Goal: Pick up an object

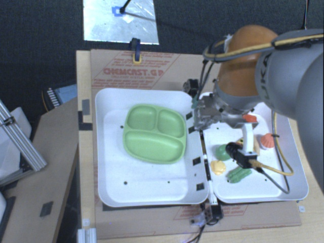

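Green divided plate [154, 133] lies in your left bin [109, 186]; the tool [198, 116] hovers over the right bin [296, 184], grip state unclear.

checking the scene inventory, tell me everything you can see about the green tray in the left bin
The green tray is a pale green, matte, plastic-looking plate with rounded corners and three compartments: two smaller ones along its far side and one long one along its near side. All three look bare. It lies flat, right side up, slightly rotated, on the floor of the left bin, toward the bin's far right part. Nothing else touches it.
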Controlling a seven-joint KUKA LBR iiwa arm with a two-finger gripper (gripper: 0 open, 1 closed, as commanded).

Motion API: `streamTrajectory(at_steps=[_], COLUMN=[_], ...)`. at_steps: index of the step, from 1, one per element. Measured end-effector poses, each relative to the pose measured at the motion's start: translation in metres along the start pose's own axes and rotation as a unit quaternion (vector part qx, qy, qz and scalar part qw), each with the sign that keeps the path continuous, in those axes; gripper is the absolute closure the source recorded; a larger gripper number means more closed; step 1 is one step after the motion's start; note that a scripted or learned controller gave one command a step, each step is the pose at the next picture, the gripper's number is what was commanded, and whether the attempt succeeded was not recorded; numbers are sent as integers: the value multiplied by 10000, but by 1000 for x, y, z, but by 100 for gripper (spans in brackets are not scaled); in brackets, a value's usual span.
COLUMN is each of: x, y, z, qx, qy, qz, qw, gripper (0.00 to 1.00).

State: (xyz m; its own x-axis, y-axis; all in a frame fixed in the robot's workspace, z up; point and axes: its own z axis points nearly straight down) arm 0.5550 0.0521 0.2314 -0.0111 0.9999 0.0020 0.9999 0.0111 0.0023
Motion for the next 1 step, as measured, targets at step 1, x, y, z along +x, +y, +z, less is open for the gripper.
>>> streamTrajectory(at_steps=[1], x=[55], y=[6], z=[-5], qx=[0], qy=[5], qz=[2], qw=[10000], gripper=[100])
